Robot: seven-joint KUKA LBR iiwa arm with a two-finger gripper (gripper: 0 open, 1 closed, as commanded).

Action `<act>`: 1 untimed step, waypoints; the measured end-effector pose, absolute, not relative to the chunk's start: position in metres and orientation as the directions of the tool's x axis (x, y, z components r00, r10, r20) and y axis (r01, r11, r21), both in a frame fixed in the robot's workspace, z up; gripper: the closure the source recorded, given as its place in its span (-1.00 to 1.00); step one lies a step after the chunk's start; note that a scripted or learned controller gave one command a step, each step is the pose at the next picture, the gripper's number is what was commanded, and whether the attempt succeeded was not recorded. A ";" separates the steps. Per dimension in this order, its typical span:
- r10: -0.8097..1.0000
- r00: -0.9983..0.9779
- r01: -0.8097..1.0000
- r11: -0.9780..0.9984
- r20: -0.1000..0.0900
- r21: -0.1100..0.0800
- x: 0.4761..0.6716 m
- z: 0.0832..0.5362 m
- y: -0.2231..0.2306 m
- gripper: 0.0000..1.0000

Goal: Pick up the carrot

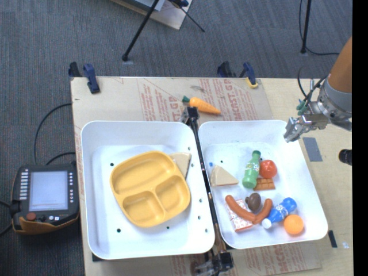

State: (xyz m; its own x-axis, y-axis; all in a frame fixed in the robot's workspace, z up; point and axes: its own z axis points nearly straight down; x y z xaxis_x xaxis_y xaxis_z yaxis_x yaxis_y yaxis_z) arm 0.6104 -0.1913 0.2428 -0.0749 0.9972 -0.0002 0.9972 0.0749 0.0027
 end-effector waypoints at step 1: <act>0.929 0.370 0.929 -0.370 0.002 -0.002 0.621 0.245 -0.139 1.00</act>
State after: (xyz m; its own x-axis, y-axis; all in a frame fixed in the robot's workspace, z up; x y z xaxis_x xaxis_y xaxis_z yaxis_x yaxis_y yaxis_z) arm 0.6213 -0.1390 0.2448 0.3696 0.9292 0.0017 0.9292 -0.3696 -0.0023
